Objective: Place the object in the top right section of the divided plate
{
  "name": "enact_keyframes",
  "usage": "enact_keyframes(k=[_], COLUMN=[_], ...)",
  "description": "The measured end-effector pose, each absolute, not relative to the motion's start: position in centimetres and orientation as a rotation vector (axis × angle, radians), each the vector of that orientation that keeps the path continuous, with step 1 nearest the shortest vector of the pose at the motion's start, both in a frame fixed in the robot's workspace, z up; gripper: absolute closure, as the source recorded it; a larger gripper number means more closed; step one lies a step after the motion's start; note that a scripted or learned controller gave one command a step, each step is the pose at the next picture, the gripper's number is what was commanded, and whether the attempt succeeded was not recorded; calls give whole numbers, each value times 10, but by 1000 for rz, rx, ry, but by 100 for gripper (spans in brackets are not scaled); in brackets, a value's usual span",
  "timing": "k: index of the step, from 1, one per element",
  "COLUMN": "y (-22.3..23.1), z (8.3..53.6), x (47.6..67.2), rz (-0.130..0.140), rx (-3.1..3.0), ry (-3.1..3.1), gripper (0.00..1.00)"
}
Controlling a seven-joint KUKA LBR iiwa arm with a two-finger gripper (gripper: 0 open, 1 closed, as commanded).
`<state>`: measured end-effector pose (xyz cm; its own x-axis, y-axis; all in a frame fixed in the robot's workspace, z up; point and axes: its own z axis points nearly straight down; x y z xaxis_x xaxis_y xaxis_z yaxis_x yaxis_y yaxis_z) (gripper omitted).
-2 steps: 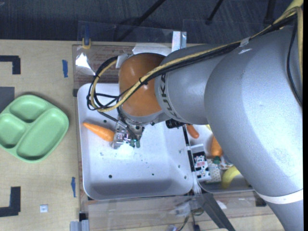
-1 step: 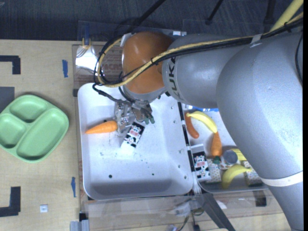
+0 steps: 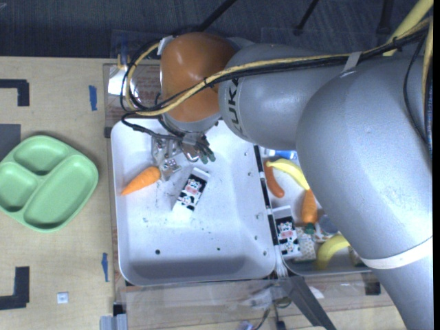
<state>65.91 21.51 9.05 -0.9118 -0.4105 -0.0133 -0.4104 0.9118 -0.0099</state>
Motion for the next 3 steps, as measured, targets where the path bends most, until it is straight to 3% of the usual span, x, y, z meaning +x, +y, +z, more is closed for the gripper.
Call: enact_keyframes(k=[1,2,3], y=[222,224,173], z=[91,90,115], x=[612,611,610], rz=[-1,2,3], rx=[-927,-930,-979], ry=[2988,2989,2980], gripper=[100,0,0])
